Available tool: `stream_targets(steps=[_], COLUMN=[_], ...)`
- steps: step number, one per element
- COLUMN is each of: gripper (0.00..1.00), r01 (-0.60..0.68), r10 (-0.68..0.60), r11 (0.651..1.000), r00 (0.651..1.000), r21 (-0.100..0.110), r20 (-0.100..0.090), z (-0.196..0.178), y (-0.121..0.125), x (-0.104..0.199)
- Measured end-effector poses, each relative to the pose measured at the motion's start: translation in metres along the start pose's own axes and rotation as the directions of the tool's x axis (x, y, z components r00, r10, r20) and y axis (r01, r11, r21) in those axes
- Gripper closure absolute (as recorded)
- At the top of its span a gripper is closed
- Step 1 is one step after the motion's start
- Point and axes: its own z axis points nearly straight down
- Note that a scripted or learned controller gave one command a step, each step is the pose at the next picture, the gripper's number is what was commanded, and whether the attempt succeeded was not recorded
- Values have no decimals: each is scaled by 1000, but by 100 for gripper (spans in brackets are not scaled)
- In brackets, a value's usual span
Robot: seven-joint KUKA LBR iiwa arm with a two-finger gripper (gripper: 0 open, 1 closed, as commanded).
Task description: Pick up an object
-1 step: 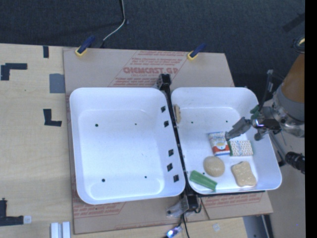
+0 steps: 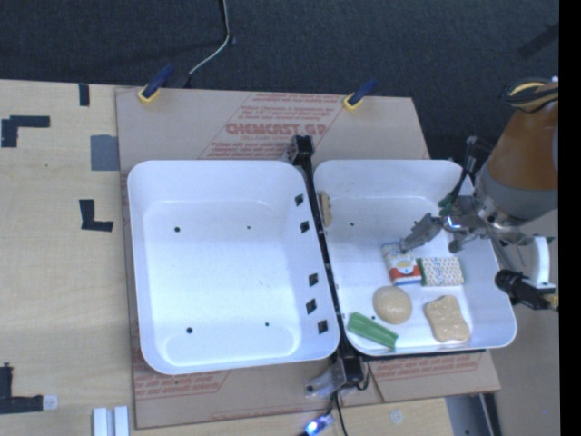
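The right bin (image 2: pixel 363 184) holds several small objects. A red and white box (image 2: pixel 402 270) lies beside a green-patterned packet (image 2: pixel 443 271). In front of them are a round beige ball (image 2: pixel 393 304), a tan sponge-like block (image 2: pixel 447 320) and a green bar (image 2: pixel 372 331). A small tan piece (image 2: pixel 325 210) rests against the bin's left wall. My gripper (image 2: pixel 418 235) reaches in from the right and hangs just above the red and white box, slanted down toward it. Nothing shows in its grasp.
The left bin (image 2: pixel 154 207) stands beside the right one, with a black divider clamp (image 2: pixel 313 243) along their shared edge. Both rest on a cardboard sheet (image 2: pixel 263 125) held by clips at the back. A cable (image 2: pixel 218 25) runs off behind.
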Motion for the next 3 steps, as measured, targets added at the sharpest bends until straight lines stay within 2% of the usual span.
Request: stream_targets(steps=[1,2,3], gripper=[0,100,100], r01=[1,3,9], r10=[-1,-3,-9], r11=[1000,1000,1000], r00=[1000,1000,1000], r21=[-13,-18,-18], r20=[8,-1,0], z=[100,81,-56], y=[13,16,26], x=[-12,-8,61])
